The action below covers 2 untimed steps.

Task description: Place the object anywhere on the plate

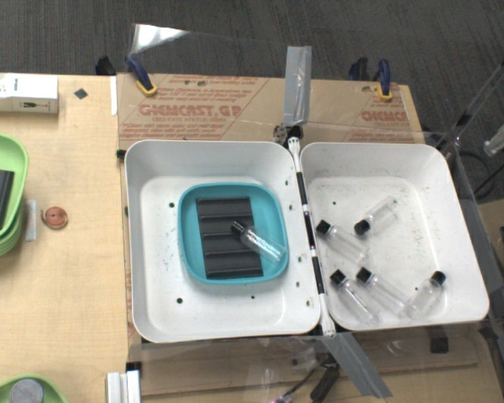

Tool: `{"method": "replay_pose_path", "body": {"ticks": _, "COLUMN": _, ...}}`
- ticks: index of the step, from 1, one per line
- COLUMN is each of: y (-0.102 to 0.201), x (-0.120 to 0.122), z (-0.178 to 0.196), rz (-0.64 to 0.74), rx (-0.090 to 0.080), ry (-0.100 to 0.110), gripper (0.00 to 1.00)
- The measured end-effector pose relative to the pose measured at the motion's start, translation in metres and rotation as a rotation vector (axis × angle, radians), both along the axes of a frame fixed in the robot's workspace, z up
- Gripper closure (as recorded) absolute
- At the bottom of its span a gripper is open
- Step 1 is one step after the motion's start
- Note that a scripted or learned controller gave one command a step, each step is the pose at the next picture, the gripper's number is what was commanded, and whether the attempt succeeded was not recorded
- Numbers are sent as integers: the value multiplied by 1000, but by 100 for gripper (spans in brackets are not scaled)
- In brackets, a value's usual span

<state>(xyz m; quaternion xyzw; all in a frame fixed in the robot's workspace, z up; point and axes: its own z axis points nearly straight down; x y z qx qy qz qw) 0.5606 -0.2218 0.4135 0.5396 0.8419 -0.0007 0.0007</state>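
In the left shallow white bin (151, 250) sits a square teal plastic plate (191, 225) with a dark ribbed insert, and a clear glass vial with a black cap (255, 238) lies tilted on it, toward its right side. The right white bin (454, 225) holds five more clear black-capped vials (374, 218), scattered apart. I cannot tell the pincer's state from here.

Pale sliver (501, 141) at right edge; whether arm, unclear
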Motion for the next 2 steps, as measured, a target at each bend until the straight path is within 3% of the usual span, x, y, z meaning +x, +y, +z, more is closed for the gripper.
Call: {"method": "replay_pose_path", "body": {"ticks": 2, "y": 0, "x": 0, "z": 0, "rz": 0, "rx": 0, "ry": 0, "gripper": 0}}
